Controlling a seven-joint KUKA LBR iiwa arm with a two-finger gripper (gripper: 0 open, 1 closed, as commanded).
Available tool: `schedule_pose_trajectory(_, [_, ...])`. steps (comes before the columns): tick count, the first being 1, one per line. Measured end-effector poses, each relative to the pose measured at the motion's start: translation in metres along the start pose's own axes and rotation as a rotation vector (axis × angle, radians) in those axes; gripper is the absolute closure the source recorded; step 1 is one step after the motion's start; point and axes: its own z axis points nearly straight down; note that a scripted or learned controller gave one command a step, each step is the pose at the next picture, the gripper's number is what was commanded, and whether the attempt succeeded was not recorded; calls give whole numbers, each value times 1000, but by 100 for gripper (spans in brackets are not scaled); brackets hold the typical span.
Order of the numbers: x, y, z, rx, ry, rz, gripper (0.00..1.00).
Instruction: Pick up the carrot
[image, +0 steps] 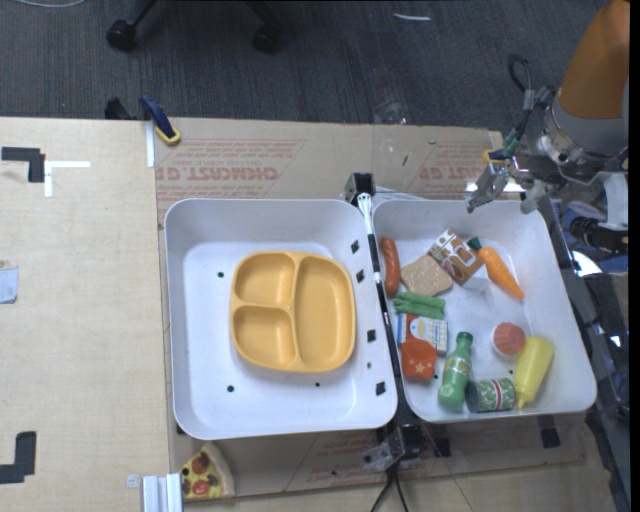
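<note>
Approach step: I see the gripper (497, 183) poised above the right bin's (572, 330) far rim, fingers spread and empty. The carrot (499, 273) lies near it, beside the bread slice (427, 277). Next, I judge, a descent aligned across the carrot.

Tray (294, 310) sits in left bin (190, 400). Right bin (560, 395) holds carrot (499, 273) near its far right side, bread (427, 279) left of it, sausage (390, 264) along the left wall, bottle (456, 371) and can (491, 395) at the front.
</note>
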Motion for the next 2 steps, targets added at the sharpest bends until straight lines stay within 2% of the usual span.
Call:
schedule_pose_trajectory(1, [-71, -37, 128, -17, 2, 178, 0])
schedule_pose_trajectory(2, [-61, -42, 138, -35, -2, 251, 0])
